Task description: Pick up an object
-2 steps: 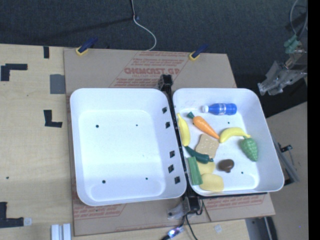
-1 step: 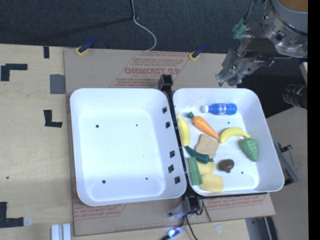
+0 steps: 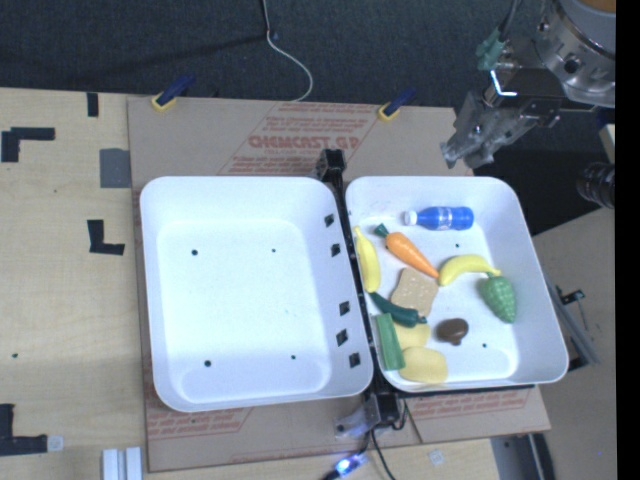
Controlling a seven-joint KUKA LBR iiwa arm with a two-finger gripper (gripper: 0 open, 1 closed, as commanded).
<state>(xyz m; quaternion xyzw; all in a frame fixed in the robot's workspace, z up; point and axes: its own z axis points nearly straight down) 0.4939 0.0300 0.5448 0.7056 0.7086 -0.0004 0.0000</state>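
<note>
We're at the very start here: our gripper [image 3: 470, 148] hangs above the far right corner of the right bin [image 3: 528, 230], outside its rim, with nothing between the fingers. We honestly can't tell how the claw stands from this angle.

All the toys sit in that right bin: a blue bottle [image 3: 440, 218] lying near the far wall, a carrot [image 3: 410, 252], two bananas [image 3: 467, 267] [image 3: 368, 261], a green bumpy piece [image 3: 499, 298], a slice of bread [image 3: 413, 292], and a brown lump [image 3: 452, 331]. The left bin [image 3: 160, 268] isn't in play.

Our guess for the next move: swing in over the bin and drop onto something isolated. The bottle looks like the nearest candidate, with free space around it.
</note>
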